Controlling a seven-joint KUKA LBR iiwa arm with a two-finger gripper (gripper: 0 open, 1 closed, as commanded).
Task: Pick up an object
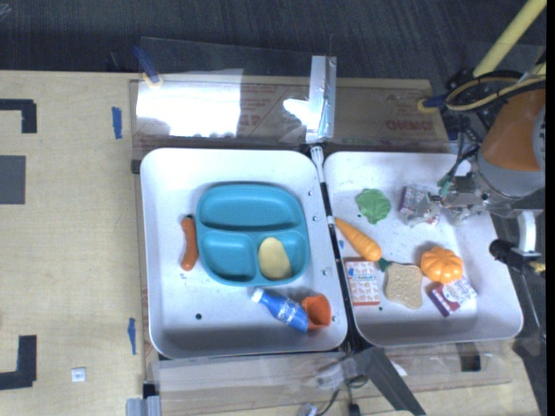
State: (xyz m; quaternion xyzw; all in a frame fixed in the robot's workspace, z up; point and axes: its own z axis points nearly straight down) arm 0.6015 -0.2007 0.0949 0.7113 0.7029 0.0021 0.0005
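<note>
claw [434, 199] opening cannot be determined. it hangs above the crinkled silver foil packet [417, 204]; slippery wrapping could cause a missed grasp.

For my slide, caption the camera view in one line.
Arm at the right bin's far edge; carrot, pumpkin and bread inside, blue tray in the left bin.
</note>
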